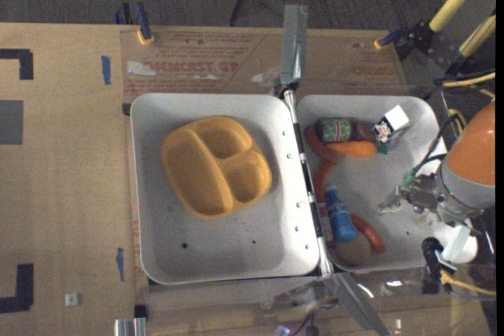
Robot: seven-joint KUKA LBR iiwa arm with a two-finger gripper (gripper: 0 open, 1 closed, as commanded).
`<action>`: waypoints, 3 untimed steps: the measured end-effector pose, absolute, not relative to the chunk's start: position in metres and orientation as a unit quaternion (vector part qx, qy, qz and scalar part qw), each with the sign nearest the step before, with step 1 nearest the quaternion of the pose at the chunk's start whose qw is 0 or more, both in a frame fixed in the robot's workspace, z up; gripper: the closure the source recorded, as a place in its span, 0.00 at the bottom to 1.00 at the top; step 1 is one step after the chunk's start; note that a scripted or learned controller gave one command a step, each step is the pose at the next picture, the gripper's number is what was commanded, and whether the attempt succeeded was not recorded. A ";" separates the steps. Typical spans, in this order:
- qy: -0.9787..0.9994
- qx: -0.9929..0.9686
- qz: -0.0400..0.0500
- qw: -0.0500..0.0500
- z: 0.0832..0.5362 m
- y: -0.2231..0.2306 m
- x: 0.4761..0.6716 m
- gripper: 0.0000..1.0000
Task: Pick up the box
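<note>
Gripper (396, 201) fingers, pale metal, stand over the right side of the right bin (421, 244), just left of the arm's orange band (476, 153). They look somewhat parted, with nothing between them, though the blur keeps me from telling how wide. The box (391, 124), small and white with dark print, lies apart from the gripper in the bin's far right corner. Just left of it rest a dark can (335, 129) and an orange carrot-like piece (352, 149). Nearer the bins' shared wall lie a blue bottle (339, 215) and a red sausage-shaped toy (371, 234). In the left bin (157, 248) sits a yellow divided plate (216, 166). Both bins rest on the cardboard-covered tabletop (63, 193).
</note>
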State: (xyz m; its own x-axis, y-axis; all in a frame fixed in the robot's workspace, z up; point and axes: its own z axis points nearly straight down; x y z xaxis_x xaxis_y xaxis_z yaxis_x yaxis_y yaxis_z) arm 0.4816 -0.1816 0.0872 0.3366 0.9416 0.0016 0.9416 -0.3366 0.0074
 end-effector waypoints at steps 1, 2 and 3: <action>0.622 0.783 0.000 0.001 0.245 -0.168 0.523 0.00; 0.590 0.807 0.000 0.001 0.182 -0.151 0.593 0.00; 0.564 0.826 -0.001 -0.001 0.148 -0.129 0.586 0.00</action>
State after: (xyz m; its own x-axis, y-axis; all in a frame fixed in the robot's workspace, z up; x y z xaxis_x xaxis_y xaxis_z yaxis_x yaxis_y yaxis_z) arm 0.5859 -0.1294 0.1483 0.3629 0.9318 -0.0007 0.9318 -0.3629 -0.0021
